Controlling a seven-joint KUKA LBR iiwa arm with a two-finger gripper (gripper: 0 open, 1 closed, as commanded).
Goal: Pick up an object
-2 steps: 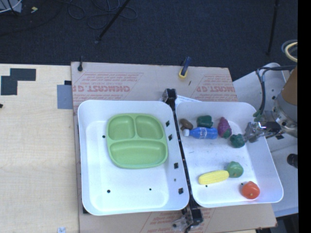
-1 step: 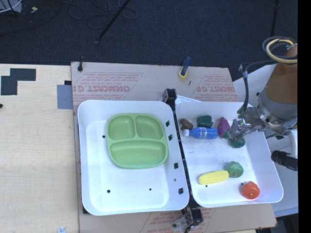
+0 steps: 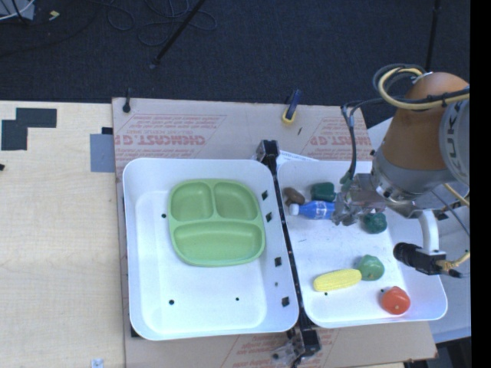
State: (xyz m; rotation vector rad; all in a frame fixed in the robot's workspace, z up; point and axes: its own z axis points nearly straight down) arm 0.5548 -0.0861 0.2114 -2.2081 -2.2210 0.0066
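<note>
My gripper (image 3: 347, 211) is low over the upper middle of the right bin (image 3: 337, 313), at the right end of a blue and white bottle (image 3: 313, 209) lying on its side. A dark green object (image 3: 322, 191) sits just above the bottle and a brown lump (image 3: 294, 196) lies at its left. A teal round object (image 3: 375, 222) rests just right of the gripper. Nearer the front lie a yellow corn cob (image 3: 336, 280), a green object (image 3: 371, 267) and a red tomato-like ball (image 3: 395, 300).
The left bin (image 3: 153, 297) holds a green divided plate (image 3: 216, 222). A black divider rail (image 3: 280, 236) runs between the bins. A black fitting with cables (image 3: 418, 257) hangs off the arm over the right bin's right edge.
</note>
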